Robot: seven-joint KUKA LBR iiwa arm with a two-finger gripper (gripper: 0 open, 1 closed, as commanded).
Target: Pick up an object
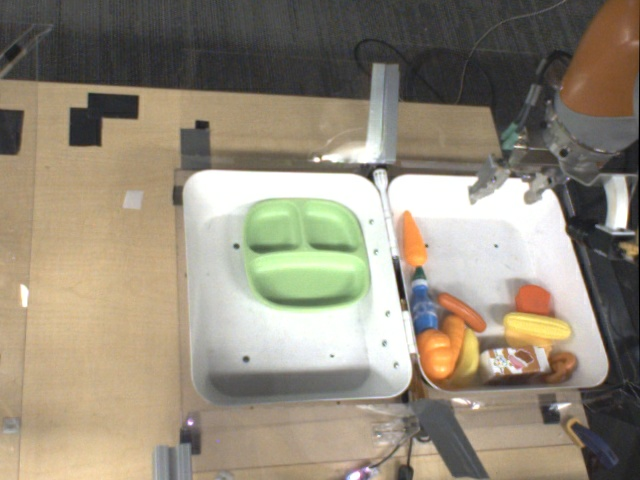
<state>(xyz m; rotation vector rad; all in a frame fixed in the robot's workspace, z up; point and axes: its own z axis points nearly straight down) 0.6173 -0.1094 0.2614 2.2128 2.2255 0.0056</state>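
My gripper [513, 186] hangs over the back right corner of the right bin [500, 243], its two fingers spread open with nothing between them. Toy foods lie along that bin's left and front sides: a carrot [413, 239], a blue bottle [423, 307], a sausage [461, 310], an orange fruit [435, 353], a banana [467, 356], a red tomato [534, 299], a corn cob [537, 326], a small carton [512, 363] and a brown pretzel [562, 365]. The gripper is well above and behind all of them.
The left bin [210, 318] holds a green divided plate [305, 251]. A metal post [384, 113] stands behind the seam between the bins. Cables run across the dark floor at the back. The middle of the right bin shows bare white floor.
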